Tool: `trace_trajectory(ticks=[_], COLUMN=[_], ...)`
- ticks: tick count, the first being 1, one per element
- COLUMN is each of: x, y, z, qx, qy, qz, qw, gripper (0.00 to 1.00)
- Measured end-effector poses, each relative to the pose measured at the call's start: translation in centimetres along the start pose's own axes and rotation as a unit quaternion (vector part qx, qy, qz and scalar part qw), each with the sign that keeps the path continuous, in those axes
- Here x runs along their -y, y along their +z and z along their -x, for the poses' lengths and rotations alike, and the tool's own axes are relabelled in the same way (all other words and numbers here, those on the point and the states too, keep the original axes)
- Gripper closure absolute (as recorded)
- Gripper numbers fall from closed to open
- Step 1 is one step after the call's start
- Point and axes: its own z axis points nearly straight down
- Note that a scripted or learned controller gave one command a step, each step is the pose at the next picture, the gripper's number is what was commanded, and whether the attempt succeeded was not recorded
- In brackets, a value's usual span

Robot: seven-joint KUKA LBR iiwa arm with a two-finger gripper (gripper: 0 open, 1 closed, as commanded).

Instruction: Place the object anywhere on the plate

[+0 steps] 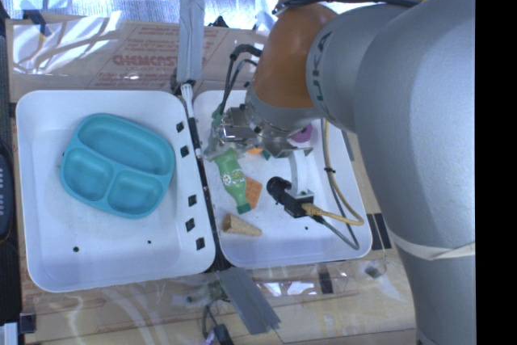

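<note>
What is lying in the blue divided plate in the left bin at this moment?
The blue plate shows three compartments, all bare. The green bottle and cone lie in the right bin, whose upper part the arm covers.

Bright, even light is falling from above, washing the white bins (pixel 105 254) nearly flat. Glare is streaking across the clear plastic sheet (pixel 56 32) at the upper left. The arm (pixel 404 109) is casting only soft shadows. The whole frame is looking slightly soft and grainy.
</note>
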Motion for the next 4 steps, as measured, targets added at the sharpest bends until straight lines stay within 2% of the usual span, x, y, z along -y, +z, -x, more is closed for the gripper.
trace_trajectory(ticks=[1,2,3,4], x=[0.1,1.6,1.2,1.3], y=[-8.4,3.1,-12.6,-12.1], z=[-6.5,-12.0,-11.1,-11.2], qx=[-0.001,0.002,-0.001,0.001], qy=[0.001,0.001,0.003,0.002], qz=[0.004,-0.004,0.007,0.002], qw=[1.0000,1.0000,1.0000,1.0000], gripper=[1.00,1.00,1.00,0.00])
